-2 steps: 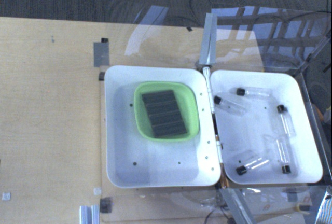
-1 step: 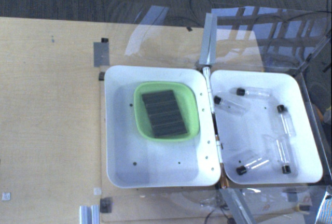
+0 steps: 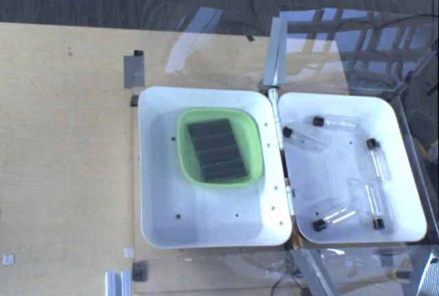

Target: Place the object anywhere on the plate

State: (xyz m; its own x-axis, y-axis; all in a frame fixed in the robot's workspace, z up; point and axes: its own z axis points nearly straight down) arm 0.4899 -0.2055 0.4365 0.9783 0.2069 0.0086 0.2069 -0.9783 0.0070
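Light wood worktop [image 3: 62, 151] carries two shallow white bins set side by side, edges touching along the middle seam.

Left bin [image 3: 158, 219]: a green square plate [image 3: 255, 151] with rounded corners sits in the far half, slightly right of centre. A dark ribbed rectangular block [image 3: 217, 149] lies flat on the plate, tilted a little against the plate's edges, wholly inside the rim. Near half of this bin holds a few small dark specks.

Right bin [image 3: 391, 116]: five clear tubes with black caps, scattered. One at the far left [image 3: 302, 137], one along the far side [image 3: 333, 123], one at the right wall running near-to-far [image 3: 377, 157], one at the near right [image 3: 375, 209], one at the near left [image 3: 333, 218]. All lie flat and apart from one another.

Gripper: cannot tell its state from this view.

Dark cables [image 3: 264, 7] trail on the grey floor beyond the worktop. A small grey bracket [image 3: 134, 70] sits on the worktop just far-left of the left bin.
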